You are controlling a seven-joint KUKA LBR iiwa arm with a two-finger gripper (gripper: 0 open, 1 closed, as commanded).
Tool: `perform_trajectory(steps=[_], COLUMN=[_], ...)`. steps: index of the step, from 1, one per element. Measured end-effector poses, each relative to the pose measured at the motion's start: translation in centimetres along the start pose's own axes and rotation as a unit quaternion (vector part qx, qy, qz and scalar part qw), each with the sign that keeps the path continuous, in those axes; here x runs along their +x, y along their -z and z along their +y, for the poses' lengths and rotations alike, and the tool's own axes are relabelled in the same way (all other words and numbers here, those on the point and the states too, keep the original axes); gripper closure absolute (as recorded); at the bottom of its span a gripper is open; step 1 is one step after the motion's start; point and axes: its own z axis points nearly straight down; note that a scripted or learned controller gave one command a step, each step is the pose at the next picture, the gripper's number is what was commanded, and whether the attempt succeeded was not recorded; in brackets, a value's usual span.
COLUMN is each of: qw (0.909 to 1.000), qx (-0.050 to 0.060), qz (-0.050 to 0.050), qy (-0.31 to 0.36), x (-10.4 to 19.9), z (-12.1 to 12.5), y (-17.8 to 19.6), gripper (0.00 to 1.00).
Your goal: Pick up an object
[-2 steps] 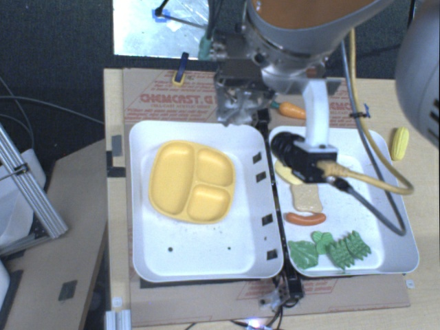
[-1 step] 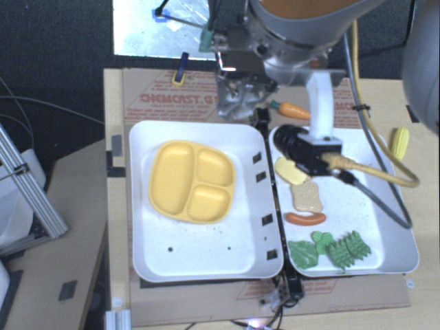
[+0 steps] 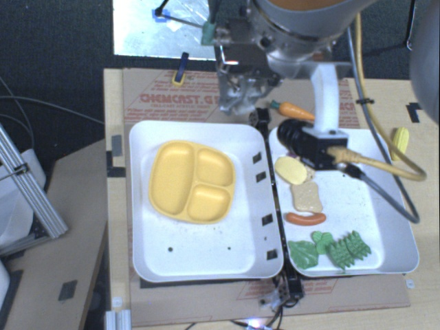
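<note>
My gripper (image 3: 239,96) hangs high over the back rim between the two bins, with nothing visibly in it. In the right bin (image 3: 392,243) lie an orange carrot (image 3: 297,111) at the back, a yellow oval slice (image 3: 291,170), a tan cracker-like piece (image 3: 306,198), a small red sausage (image 3: 305,218) and two green leafy pieces (image 3: 306,249) (image 3: 349,247) at the front. A yellow divided plate (image 3: 192,181) lies in the left bin (image 3: 148,253). All the objects sit below and to the right of the gripper, apart from it.
A yellow object (image 3: 401,140) sits at the right bin's far right rim. The black divider (image 3: 269,191) runs between the bins. The arm's grey body and a yellow cable (image 3: 381,167) cross above the right bin's back half.
</note>
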Motion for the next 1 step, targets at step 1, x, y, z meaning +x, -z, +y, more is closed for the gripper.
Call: perform_trajectory(steps=[1], qw=[1.0], qx=[-0.001], qz=[0.0], qy=[0.003], x=[0.03], z=[0.03], y=[1.09], gripper=[1.0])
